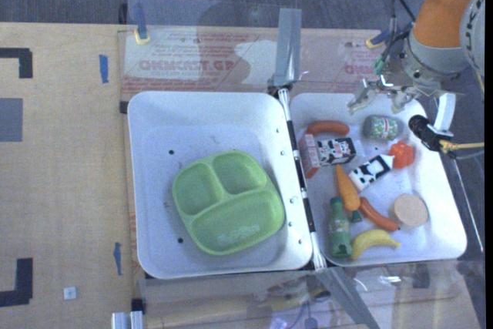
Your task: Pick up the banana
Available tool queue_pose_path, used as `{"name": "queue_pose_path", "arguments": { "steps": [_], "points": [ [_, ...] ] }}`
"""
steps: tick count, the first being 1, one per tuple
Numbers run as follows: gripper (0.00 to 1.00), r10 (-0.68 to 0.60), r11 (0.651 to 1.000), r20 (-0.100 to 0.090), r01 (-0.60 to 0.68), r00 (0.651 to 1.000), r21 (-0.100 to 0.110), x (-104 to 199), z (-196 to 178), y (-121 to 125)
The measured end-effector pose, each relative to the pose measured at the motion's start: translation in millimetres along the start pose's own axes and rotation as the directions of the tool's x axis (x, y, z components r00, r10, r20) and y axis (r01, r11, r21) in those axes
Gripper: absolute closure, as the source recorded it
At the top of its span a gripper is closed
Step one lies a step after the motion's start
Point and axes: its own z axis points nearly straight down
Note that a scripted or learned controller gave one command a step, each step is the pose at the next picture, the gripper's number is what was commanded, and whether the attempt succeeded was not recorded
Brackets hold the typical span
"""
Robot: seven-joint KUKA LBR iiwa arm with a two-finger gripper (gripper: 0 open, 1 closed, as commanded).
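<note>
Gripper: my fingers (383, 94) are spread apart, tips pointing down, with nothing between them. They hang over the far edge of the right bin (454, 227), touching nothing I can make out.

Arm: my arm (451, 4) comes in from 3 o'clock at the top right of the scene, wrist bent down toward the bench, orange band uppermost, cables looping above it.

Banana: the banana (373, 243) lies flat at 6 o'clock in the right bin, close to the near wall, well apart from my gripper.

Around the banana: a green bottle (339, 226) lies just beside its left end; a sausage (379, 215) lies just above it; a tan disc (410, 209) sits at 1 o'clock from it, near but apart.

Under my gripper: a green can (382, 127) sits just below the fingers; a second sausage (327, 127) lies to its left, near the far wall.

Middle of the bin: a carton (327, 152), a cow toy (371, 170), a carrot (347, 187) and a red piece (402, 155) crowd together.

Open room: bare white floor shows at the bin's right side, from 3 to 5 o'clock, and a thin strip between banana and near wall.

Left bin: the left bin (154, 119) holds a green plate (227, 201), with bare floor around it.
</note>
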Motion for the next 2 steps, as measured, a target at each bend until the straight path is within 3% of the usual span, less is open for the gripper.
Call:
{"name": "queue_pose_path", "arguments": {
  "steps": [1, 2],
  "points": [
    [0.0, 0.064, 0.998, 0.0, -0.064, 0.998, -0.027, 7, 74, -50],
    [0.0, 0.04, 0.997, 0.009, -0.04, 0.999, -0.06, 37, 78, -127]
  ]
}}
